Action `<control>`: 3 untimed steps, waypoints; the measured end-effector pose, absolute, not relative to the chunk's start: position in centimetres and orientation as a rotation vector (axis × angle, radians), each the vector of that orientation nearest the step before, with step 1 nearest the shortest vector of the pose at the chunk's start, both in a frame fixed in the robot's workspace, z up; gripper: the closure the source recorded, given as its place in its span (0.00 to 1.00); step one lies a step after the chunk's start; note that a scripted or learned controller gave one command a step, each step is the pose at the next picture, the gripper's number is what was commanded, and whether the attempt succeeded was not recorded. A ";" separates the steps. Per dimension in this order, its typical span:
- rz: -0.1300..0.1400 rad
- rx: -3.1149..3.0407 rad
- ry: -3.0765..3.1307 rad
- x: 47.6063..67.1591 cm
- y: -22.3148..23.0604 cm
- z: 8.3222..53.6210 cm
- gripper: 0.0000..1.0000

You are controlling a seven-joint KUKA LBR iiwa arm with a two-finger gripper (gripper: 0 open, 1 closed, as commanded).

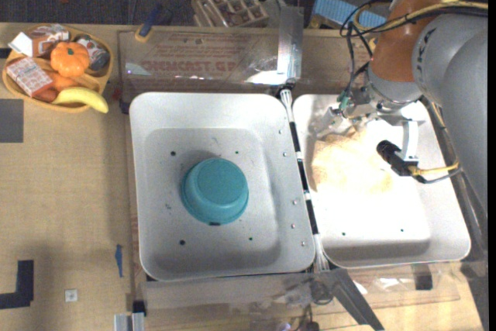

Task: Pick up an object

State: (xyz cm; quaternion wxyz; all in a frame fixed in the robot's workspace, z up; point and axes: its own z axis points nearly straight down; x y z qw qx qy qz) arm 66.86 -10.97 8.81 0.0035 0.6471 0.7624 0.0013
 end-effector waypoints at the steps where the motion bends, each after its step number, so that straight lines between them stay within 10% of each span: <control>1: 0.006 2.020 2.386 67.1 -11.0 10.1 1.00; 2: 0.003 2.015 2.405 66.8 -9.0 18.6 1.00; 3: 0.002 2.015 2.405 66.8 -9.0 18.6 0.00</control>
